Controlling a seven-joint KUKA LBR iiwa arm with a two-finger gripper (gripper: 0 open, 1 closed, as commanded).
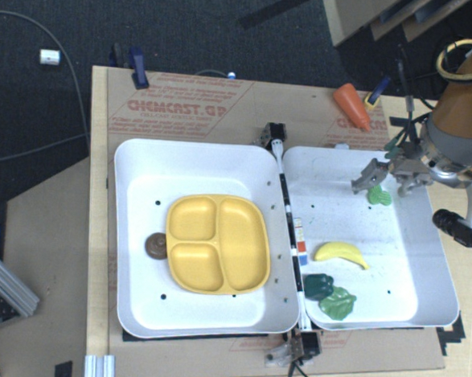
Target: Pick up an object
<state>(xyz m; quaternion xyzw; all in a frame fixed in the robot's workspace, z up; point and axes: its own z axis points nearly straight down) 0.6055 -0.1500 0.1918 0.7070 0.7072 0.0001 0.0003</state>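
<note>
My gripper (388, 180) hangs over the back right part of the right bin (421, 309), its fingers spread apart. A small light green object (380, 197) lies on the bin floor just below the left finger (368, 177), not held. Nearer the front of this bin lie a yellow banana (341, 254), a dark green object (318, 286) and a light green leafy object (338, 304). The left bin (141, 169) holds a yellow divided plate (216, 244) with a brown round object (156, 245) at its left side.
An orange carrot-like object (352, 105) lies on the bench behind the right bin. A blue clamp (137, 68) stands at the bench's back left. The ridge between the bins (286, 219) runs front to back. The grey and orange arm (466, 119) comes in from the right.
</note>
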